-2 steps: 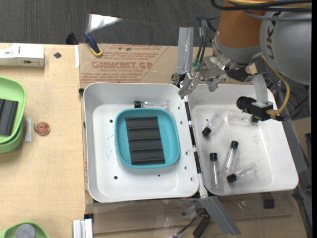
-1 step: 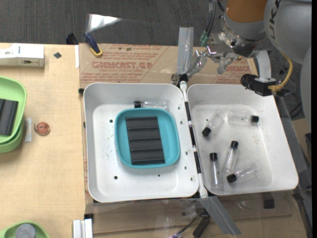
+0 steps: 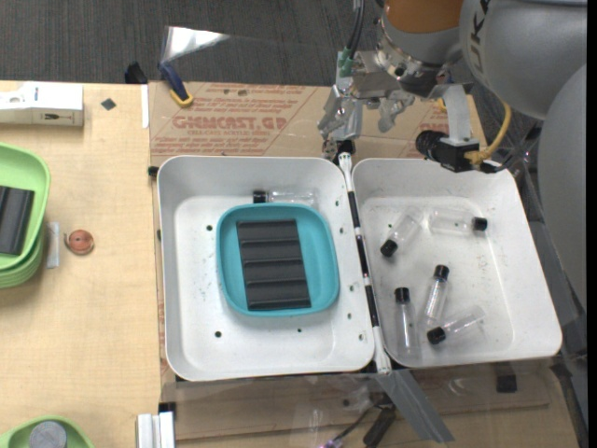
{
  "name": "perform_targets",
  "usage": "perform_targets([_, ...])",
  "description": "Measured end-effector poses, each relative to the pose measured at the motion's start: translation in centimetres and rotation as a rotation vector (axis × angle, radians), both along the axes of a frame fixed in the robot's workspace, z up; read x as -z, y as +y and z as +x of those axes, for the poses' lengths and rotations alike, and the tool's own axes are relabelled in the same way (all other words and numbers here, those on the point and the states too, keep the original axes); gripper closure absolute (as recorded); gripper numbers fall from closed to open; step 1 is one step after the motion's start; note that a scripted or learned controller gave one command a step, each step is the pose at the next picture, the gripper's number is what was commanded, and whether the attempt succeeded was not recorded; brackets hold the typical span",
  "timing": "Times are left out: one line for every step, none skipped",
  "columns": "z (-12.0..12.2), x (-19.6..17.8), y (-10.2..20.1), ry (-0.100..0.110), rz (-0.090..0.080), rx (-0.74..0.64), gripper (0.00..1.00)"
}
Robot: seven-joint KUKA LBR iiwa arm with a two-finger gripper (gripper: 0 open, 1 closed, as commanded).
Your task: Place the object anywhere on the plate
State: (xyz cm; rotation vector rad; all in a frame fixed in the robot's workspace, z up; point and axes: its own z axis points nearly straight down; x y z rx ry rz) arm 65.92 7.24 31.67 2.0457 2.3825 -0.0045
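Note:
A teal plate (image 3: pixel 229 250) with a dark ridged insert (image 3: pixel 272 264) lies in the middle of the left bin (image 3: pixel 187 334). One clear vial with a black cap (image 3: pixel 280 197) rests on the bin floor just behind the plate's far rim. Several more clear, black-capped vials (image 3: pixel 437 289) lie scattered in the right bin (image 3: pixel 522 334). My gripper (image 3: pixel 361 119) hangs above the far edge of the bench, over the seam between the two bins. Its fingers (image 3: pixel 334 122) stand apart with nothing between them.
Printed cardboard (image 3: pixel 242 119) lies behind the bins. A green tray (image 3: pixel 23 185) sits at the left edge, with a small brown disc (image 3: pixel 81 242) beside it and a white box (image 3: pixel 37 105) behind. A black cable fitting (image 3: pixel 446 149) hangs above the right bin's far rim.

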Motion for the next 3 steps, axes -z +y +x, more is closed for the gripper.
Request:
perform_targets([-0.1, 6.3, -10.1, 0.002, 0.0, 0.019, 0.0])
perform_targets([0.0, 7.4, -14.8, 0.001, 0.001, -0.164, 0.0])
perform_targets([-6.3, 3.1, -21.5, 0.0, 0.002, -0.286, 0.0])
